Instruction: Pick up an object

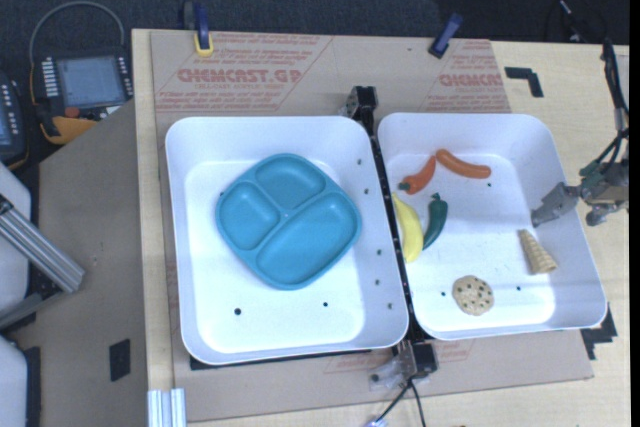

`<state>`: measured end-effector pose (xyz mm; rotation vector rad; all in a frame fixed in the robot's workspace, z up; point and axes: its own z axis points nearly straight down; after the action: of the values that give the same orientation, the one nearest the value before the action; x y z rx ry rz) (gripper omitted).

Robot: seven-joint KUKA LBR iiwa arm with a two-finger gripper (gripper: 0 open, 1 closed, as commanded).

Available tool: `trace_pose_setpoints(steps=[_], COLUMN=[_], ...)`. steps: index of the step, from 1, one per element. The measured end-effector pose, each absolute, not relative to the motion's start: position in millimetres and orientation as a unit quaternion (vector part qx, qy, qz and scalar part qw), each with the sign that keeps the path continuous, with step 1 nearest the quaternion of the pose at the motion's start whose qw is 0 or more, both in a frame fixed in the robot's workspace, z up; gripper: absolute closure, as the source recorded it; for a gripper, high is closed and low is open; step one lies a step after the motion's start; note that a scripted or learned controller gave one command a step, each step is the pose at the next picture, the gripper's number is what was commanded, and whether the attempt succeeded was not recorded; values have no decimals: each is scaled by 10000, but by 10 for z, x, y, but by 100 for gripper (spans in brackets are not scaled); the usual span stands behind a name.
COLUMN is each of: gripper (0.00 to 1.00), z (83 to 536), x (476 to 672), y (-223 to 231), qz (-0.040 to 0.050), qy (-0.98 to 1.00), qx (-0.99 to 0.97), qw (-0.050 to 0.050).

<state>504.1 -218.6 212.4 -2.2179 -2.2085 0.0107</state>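
Observation:
The right bin [520,130] holds several small items: an orange sausage [463,164], a small orange carrot [420,174], a yellow banana [407,228], a green pepper [435,220], a cookie [472,294] and a waffle cone [538,251]. My gripper [576,209] hangs over the bin's right rim, just above and right of the cone. It is open and holds nothing. The arm is mostly cut off at the right edge.
The left bin [200,305] holds a blue divided plate [288,220]. A black divider bar [385,215] runs between the bins. Blue clamps [445,35] sit at the bench's back edge, and a pendant screen [88,80] lies off the bench to the left.

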Motion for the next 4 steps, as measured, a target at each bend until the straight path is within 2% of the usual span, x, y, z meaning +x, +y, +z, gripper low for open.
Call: trace_pose_setpoints(steps=[1, 2, 3, 4], gripper=[0, 0, 0, 0], z=[2193, 1761, 1129, 831], x=[5074, 5037, 4981, 4983], y=[-2180, -2196, -2184, -2160], qz=[1, 9, 12, -7], qy=[-7072, -7068, -7068, -7076], qx=[-7071, -7075, -7074, -7066], qw=[-4, 26, 36, 36])
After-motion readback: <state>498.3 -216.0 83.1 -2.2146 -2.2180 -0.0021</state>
